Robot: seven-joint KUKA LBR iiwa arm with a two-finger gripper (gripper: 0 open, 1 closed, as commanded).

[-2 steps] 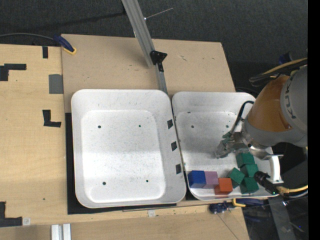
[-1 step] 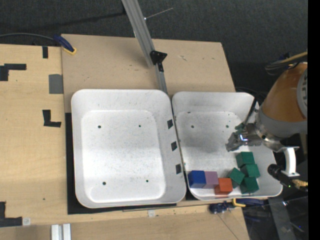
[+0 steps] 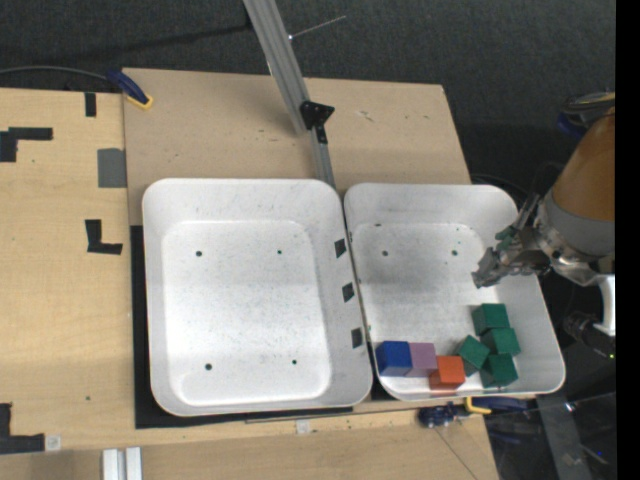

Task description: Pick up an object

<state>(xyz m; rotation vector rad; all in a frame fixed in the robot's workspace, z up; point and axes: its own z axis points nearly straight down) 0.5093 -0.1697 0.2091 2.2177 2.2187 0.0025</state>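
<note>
A: Arm position?

B: Gripper (image 3: 492,268) sits over the right bin (image 3: 420,213), near its right wall, above the block cluster. Whether the fingers are spread or closed I cannot tell; nothing is visible between them.

A: Objects?

B: All lie in the right bin's near corner. Blue cube (image 3: 394,357), purple cube (image 3: 423,356) and orange cube (image 3: 449,371) make a row along the front wall, touching or almost. Green blocks (image 3: 492,342) are piled just right of them, running back toward the gripper.

A: Long axis?

B: The pieces look cubic, so none is readable. The green pile's axis runs front to back.

A: Left bin (image 3: 245,288)?

B: White, beside the right bin.
</note>
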